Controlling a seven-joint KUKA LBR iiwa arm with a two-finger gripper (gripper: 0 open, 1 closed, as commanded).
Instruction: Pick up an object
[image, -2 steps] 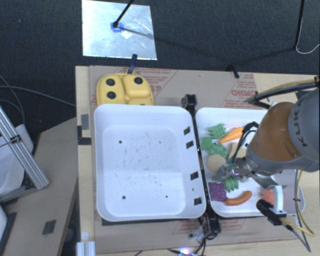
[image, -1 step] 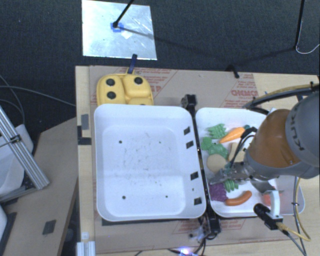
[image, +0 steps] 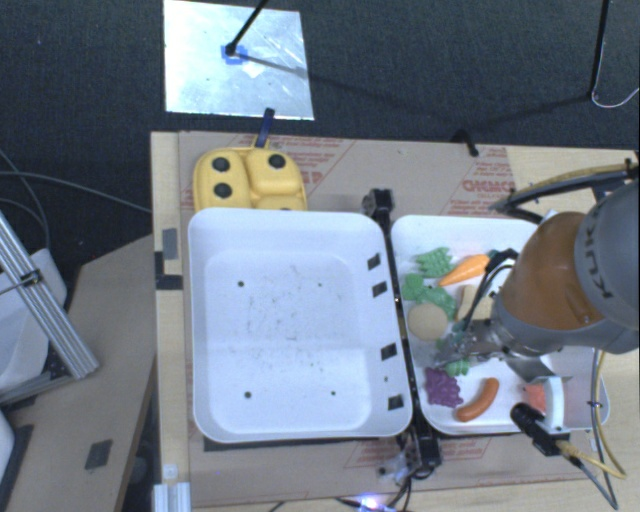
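Arm: I see my grey arm (image: 560, 285) reaching in from the right, its orange band over the right bin (image: 415, 235).
Fingers: my gripper (image: 455, 352) sits low in that bin, just above the grapes; whether the fingers are apart or together I cannot tell, the wrist blurs into the toys.
Right bin contents: a carrot (image: 464, 269) near the far side, green leafy pieces (image: 432, 264) beside it, a pale egg-like ball (image: 427, 321) by the left wall, purple grapes (image: 443, 385) and a sausage (image: 477, 399) near the front edge.
Nearest candidate: the grapes, directly below my gripper, touching or almost touching it.
Handling, my guess: these look like hollow plastic play food, so light and stiff, with smooth skins that may slip. The grapes are bumpy, which should give the fingers purchase across the narrow width of the cluster.
Alternative: the sausage lies clear of its neighbours; I would pinch it across its middle.
Avoid: the ball, round and slick, likely to squirt out.
Left bin (image: 290, 320): white, shallow, beside the right one.
Worktop (image: 330, 165): cardboard-covered, with a yellow moulded toy (image: 248, 180) behind the left bin.
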